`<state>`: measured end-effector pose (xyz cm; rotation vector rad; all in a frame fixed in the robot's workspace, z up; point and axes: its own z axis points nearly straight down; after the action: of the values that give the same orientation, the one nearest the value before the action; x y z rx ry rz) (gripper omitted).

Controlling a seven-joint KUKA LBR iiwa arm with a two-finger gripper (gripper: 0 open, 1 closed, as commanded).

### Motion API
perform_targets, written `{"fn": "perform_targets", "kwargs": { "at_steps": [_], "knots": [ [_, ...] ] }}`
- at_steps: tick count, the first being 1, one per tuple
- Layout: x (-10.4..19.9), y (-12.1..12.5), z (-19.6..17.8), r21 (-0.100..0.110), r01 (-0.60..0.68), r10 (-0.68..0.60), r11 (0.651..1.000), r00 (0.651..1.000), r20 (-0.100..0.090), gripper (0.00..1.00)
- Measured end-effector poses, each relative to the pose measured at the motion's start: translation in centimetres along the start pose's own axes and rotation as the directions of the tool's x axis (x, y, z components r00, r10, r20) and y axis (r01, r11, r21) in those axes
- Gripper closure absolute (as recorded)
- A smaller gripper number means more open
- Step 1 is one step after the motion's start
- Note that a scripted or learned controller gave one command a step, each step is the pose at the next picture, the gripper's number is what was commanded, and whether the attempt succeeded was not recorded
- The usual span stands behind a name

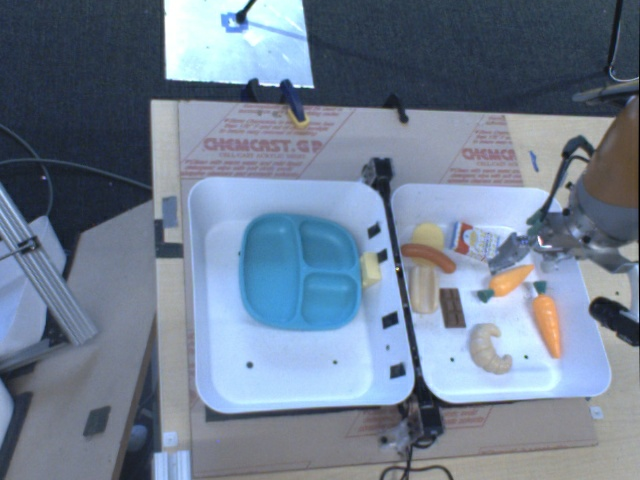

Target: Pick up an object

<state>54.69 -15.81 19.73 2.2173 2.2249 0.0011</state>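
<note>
the claw (517,251) is seen low over the right white shallow bin (590,368), its opening not discernible. the small orange toy carrot (510,281) lies just below-left of it, long axis slanting up to the right; nothing is seen held.

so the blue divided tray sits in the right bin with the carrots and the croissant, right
Not quite. The camera view shows the blue divided tray in the left bin, with a small yellow piece beside it. The carrots and the croissant are in the right bin.
</note>
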Motion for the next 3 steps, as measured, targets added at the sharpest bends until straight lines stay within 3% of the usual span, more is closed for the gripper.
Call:
{"fn": "perform_targets", "kwargs": {
  "at_steps": [1,2,3],
  "knots": [
    [-2.2,0.3,11.6,-0.002,-0.003,0.003,1.000,1.000,0.002,0.00],
    [-4.9,6.5,11.1,-0.008,0.003,-0.003,1.000,1.000,0.004,0.00],
    [-3.1,0.6,11.3,0.004,-0.003,0.003,1.000,1.000,-0.002,0.00]
  ]
}}
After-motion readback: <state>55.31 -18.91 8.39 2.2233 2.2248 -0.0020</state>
